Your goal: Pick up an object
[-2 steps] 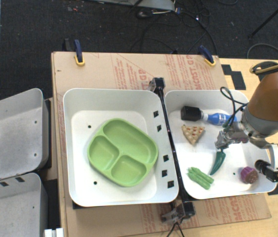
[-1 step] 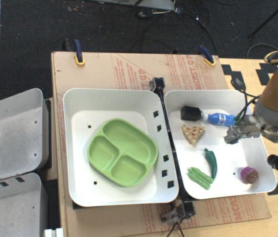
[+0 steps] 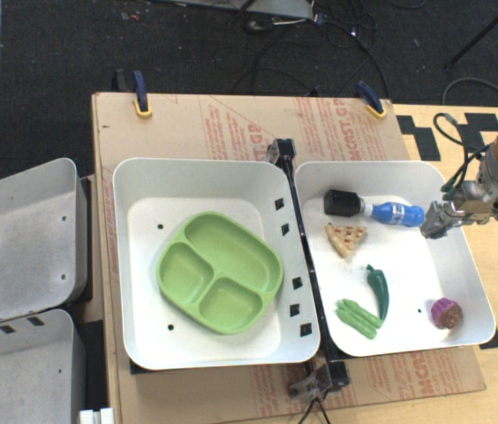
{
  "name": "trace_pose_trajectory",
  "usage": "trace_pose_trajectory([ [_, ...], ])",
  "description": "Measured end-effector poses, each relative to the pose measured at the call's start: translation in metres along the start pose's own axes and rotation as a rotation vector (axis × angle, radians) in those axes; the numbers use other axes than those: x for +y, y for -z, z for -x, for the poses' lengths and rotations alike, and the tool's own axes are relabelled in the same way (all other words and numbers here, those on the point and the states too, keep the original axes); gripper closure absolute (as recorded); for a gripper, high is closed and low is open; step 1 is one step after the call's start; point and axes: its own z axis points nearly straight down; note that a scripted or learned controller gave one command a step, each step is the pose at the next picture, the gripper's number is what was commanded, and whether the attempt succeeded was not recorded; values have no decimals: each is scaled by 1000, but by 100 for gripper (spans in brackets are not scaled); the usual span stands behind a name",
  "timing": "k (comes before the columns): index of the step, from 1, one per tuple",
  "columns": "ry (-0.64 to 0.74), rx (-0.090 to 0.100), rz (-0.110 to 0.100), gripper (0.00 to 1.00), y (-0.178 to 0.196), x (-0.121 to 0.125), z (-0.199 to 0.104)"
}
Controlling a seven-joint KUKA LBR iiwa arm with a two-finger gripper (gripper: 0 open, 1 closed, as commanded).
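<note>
One blue bottle (image 3: 392, 211) lies lengthwise just left of the gripper (image 3: 434, 223); its finger state cannot be told

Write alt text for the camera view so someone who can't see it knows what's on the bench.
The robot arm's gripper sits over the right bin, beside a blue bottle; the bin also holds a black block, pizza slice, green pepper, bean pods and purple ball. The left bin holds a green divided plate.
</note>
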Motion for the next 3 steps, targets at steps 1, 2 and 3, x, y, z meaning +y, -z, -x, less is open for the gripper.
trace_pose_trajectory([
  [1, 0, 0, -1, 100, 33, 1, 0],
  [2, 4, 3, -5, 100, 23, 9, -45],
  [3, 5, 4, -6, 100, 11, 16, -98],
])
